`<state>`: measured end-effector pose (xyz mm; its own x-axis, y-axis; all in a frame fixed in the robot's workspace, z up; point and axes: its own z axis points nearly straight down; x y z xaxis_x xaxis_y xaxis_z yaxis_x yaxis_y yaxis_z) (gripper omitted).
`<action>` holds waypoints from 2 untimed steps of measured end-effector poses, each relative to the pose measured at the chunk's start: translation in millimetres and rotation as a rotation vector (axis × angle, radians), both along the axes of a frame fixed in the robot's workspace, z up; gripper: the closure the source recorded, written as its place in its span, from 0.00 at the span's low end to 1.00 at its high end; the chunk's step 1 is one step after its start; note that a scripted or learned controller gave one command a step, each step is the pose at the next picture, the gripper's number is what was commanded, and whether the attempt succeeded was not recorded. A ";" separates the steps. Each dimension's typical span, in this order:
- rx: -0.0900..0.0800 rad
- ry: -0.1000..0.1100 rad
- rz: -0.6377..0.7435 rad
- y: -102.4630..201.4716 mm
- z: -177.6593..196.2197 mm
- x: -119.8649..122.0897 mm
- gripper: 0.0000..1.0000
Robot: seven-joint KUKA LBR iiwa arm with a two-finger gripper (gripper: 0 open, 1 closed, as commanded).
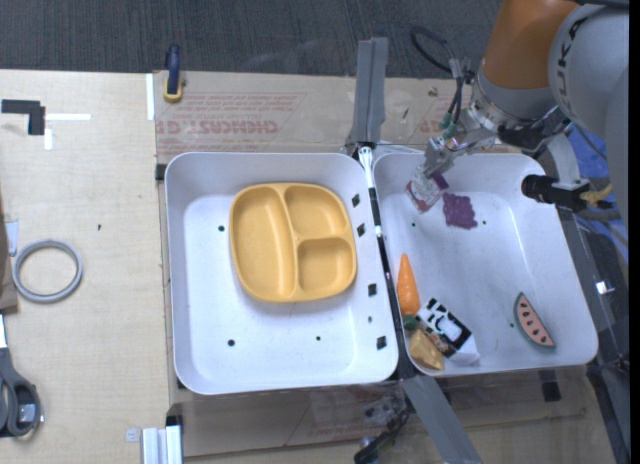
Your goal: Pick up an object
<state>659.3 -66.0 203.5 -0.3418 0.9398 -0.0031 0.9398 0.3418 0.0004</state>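
Carrot [407,285] and watermelon slice [534,321] lie nearest in the right bin [500,347]; farther back, the purple grapes [459,210] are just beside the gripper [430,190]. Finger opening cannot be told; centring over the grapes is advised before closing.

Arm [560,42] enters from upper right, orange band above the wrist, angled down and leftward. Gripper [430,187] points downward at low height; wrist cabling visible.
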 end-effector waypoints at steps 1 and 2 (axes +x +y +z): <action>0.000 0.001 0.001 0.1 -0.3 -0.1 0.00; 0.001 0.003 -0.042 -54.2 -34.4 -83.9 0.00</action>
